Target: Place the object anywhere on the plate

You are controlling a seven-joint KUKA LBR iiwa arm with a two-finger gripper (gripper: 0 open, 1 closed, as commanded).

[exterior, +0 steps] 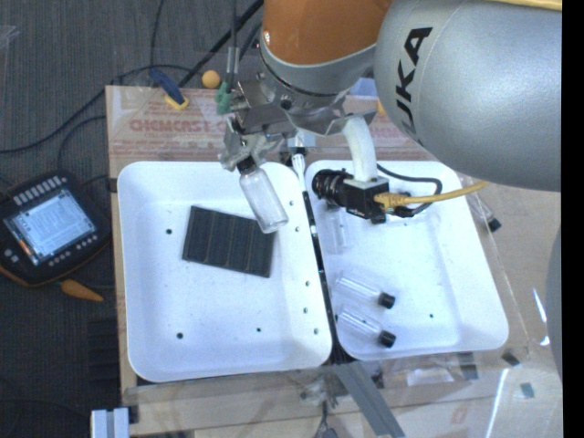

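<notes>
One clear plastic vial (262,197) is hanging from the gripper (245,156), whose fingers are clamped on its capped upper end, over the back right part of the left white bin (146,336). Its long axis is slanting down and toward the right from the gripper. The dark ribbed rectangular plate (228,241) is lying flat on that bin's floor, just below and to the left of the vial's free end, so the coming move seems to call for a short shift left and down. The vial's lower end is probably overlapping the plate's back right corner, though height is hard to judge from this slant. The ridge between the bins is sitting close on the right. Two more clear vials with black caps (363,290) are lying in the right white bin (456,272), well apart from the plate.
</notes>
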